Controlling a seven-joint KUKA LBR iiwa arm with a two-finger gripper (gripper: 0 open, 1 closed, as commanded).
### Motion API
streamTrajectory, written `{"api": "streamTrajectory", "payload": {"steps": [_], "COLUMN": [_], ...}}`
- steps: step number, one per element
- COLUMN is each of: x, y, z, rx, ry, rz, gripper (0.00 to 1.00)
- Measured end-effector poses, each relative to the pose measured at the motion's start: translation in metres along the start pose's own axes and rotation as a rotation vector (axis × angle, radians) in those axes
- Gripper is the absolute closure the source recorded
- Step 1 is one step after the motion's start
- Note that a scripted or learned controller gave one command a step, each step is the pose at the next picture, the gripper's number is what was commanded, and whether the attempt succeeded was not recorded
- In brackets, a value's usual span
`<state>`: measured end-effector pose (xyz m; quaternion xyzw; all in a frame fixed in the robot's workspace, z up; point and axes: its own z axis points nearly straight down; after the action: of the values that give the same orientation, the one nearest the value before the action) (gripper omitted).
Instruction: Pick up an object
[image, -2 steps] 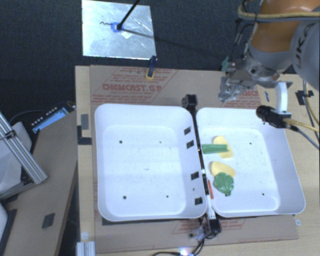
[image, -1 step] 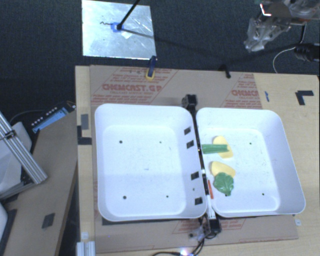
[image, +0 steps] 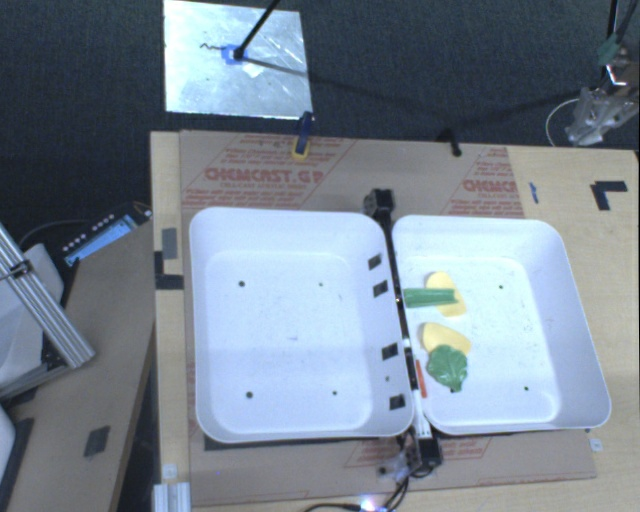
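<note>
1. Step in hand: pre-grasp, by judgement. Nothing is lifted; all objs lie flat on the floor of the right bin (image: 575, 300). Task looks to be at its very start.
2. Gripper state: cannot tell, no guess made.
3. Landmark = centre seam (image: 391, 318), the line w/ black clips where the right bin meets the left bin (image: 290, 222).
4. Task objs, all just right of the seam, in a loose column along it:
   - green stick (image: 430, 297), nearest the seam, lying crosswise to it.
   - upper yellow piece (image: 446, 281), touching the stick's far end and partly under it, a bit further from the seam.
   - lower yellow piece (image: 441, 334), near the seam, toward the seam's near end.
   - green leafy piece (image: 447, 369), touching or overlapping the lower yellow piece; which one, too small to tell.
5. Next move calls for (judgement): bring the arm in over the seam-side strip of the right bin, pick one target, and descend straight w/ jaws spread.
6. Best candidate, prob. the green leafy piece: it looks the bulkiest, so more to close on.
7. Risks: objs sit in touching pairs, so a closing grip may nudge the neighbour or catch both. All are close to the seam wall, so approach needs clearance on that side; closing along the seam's direction looks safer than across it.
</note>
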<state>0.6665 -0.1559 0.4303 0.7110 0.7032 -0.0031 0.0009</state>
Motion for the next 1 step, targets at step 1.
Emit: {"api": "streamTrajectory", "payload": {"steps": [1], "x": [0.1211], "y": [-0.0005], "z": [0.1966], "rx": [0.009], "ry": [0.01], "rz": [-0.023], "gripper": [1.0]}}
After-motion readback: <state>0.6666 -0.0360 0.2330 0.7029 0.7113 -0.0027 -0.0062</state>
